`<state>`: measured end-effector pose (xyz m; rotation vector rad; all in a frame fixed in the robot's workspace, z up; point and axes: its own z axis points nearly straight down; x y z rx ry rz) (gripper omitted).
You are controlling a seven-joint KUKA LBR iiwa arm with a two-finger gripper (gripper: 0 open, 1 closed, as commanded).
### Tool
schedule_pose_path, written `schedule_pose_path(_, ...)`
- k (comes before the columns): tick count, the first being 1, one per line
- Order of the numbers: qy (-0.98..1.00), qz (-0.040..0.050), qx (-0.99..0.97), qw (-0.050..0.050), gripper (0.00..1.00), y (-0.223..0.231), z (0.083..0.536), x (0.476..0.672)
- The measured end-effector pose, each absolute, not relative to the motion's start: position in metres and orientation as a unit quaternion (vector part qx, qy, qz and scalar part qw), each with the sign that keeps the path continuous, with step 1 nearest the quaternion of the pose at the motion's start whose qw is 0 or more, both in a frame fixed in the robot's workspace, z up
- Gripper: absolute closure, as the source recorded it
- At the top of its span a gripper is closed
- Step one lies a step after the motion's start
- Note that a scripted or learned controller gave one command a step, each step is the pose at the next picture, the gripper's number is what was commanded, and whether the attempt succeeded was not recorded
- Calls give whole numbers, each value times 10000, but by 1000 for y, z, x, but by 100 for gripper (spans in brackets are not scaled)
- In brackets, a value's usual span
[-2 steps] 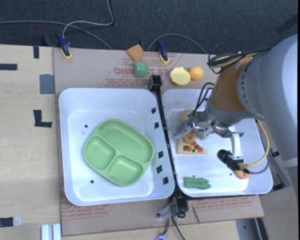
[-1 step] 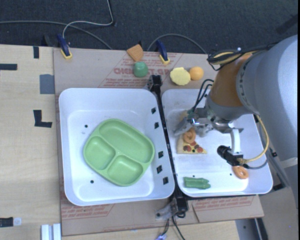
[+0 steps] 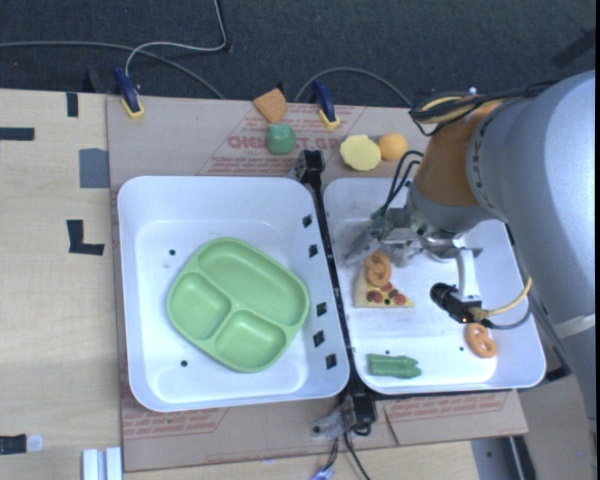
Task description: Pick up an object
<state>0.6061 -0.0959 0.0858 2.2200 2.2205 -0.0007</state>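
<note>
In the right bin [image 3: 520,373], my gripper [image 3: 382,248] hangs low near the bin's left wall, its fingers [image 3: 358,245] spread open. Just below its tips lies a small orange pretzel-like piece [image 3: 378,268], not held. This piece rests against the top of a toy pizza slice [image 3: 384,295]. A green bean-like toy [image 3: 393,366] lies near the front edge. An orange ring-shaped piece [image 3: 480,341] sits at the front right, under the arm's cable. Nothing is between the fingers.
The left bin [image 3: 145,228] holds a green divided plate [image 3: 238,303]. Behind the bins on the cardboard lie an orange wedge [image 3: 270,104], a green cylinder [image 3: 280,139], a yellow lemon [image 3: 360,152] and a small orange [image 3: 392,147]. The arm's bulk covers the right bin's far right side.
</note>
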Motion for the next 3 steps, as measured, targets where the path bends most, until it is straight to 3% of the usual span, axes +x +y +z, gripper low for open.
schedule_pose_path(2, 7076, 8, 7066, 27, 0, -94, 86, 599)
schedule_pose_path(3, 7077, 2, 7065, 25, 100, -95, 96, 599)
